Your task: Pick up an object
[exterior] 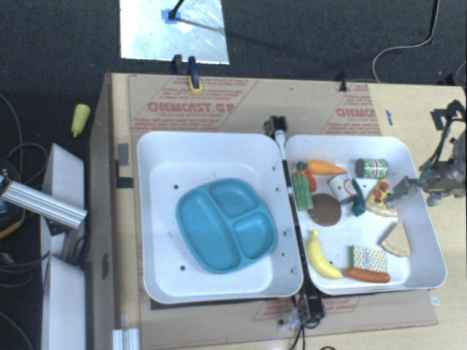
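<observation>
White bins: two shallow trays side by side on a cardboard-covered bench, the left bin [157, 217] and the right bin [430, 257], meeting at a dark central divider.
Left bin contents: one teal divided plate [226, 224] with three compartments, lying flat near the bin's middle.
Right bin, far side: an orange carrot [325, 168] near the back-left corner; a small can with a green and red label [371, 168] lying on its side to the carrot's right.
Right bin, left edge: a green vegetable piece [301, 190] along the divider, with a red item [311, 182] touching it.
Right bin, middle: a brown round cookie [325, 210]; a white cup [340, 187] just behind it; a dark teal object [358, 203] beside the cup; a pizza slice [379, 197] to the right.
Right bin, near side: a yellow banana [319, 256] at the left; a patterned square block [367, 257]; a red sausage [367, 274] just in front of the block; a pale bread wedge [394, 240] towards the right wall.
Gripper [400, 190]: enters from the right, over the right bin's right edge, close to the pizza slice; nothing can be seen between the fingers, and whether they are spread or closed cannot be told.
Surroundings: a yellow object [80, 119] on the dark floor left of the bench.
</observation>
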Robot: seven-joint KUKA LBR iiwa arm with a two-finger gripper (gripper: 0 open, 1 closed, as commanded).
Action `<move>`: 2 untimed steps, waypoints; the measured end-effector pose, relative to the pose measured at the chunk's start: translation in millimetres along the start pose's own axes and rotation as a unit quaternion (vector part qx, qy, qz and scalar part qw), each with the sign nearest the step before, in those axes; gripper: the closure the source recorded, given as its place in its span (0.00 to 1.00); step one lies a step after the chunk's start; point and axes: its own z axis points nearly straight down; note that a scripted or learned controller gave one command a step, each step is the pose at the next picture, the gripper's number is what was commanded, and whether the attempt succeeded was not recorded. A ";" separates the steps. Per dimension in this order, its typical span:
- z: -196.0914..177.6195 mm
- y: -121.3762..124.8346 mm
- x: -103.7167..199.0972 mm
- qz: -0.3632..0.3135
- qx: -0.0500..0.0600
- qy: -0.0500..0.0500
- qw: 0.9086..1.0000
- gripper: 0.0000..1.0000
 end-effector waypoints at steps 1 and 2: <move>156.2 68.5 70.5 0.000 0.001 0.001 1.000 0.00; 164.9 51.3 82.4 0.005 -0.012 -0.008 1.000 0.00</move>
